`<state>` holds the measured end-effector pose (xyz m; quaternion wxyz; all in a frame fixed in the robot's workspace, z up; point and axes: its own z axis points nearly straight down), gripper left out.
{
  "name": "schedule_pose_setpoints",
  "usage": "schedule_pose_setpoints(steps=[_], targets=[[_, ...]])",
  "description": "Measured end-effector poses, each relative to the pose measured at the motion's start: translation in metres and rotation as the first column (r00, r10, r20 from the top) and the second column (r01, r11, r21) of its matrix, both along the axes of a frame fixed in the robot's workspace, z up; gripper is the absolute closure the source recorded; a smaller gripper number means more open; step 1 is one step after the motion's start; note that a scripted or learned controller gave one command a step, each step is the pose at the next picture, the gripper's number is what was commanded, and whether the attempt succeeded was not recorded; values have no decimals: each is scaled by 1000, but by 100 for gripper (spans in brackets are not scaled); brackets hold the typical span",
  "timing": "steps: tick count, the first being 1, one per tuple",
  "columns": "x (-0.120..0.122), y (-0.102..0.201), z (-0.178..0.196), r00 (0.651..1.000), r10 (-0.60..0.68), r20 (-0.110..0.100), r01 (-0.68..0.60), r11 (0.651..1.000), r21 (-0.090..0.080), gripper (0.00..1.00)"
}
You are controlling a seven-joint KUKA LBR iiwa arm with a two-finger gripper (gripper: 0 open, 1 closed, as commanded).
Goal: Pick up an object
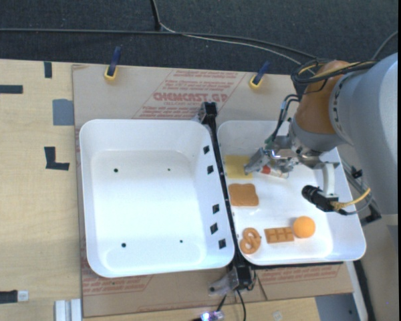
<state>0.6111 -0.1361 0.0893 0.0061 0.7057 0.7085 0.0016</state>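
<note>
Several toy foods lie close together in the right bin (pixel 347 249), and with the gripper (pixel 271 160) low beside the yellow slice (pixel 235 167), jaws' spread impossible to tell, a descent could clip the toast (pixel 243 195) or graze the slice's edge.

Toast slice (pixel 243 195), pretzel (pixel 250 240), orange ball (pixel 304 227) in right bin (pixel 347 249).

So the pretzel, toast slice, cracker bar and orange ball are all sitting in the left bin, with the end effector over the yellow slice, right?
Not quite. The camera view shows the pretzel, toast slice, cracker bar and orange ball in the right bin, not the left bin. The end effector is indeed over the yellow slice.
</note>
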Motion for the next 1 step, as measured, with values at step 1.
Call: schedule_pose_setpoints(steps=[1], targets=[[27,-46,0,1000,-2,-2,2,1000,6,0]])
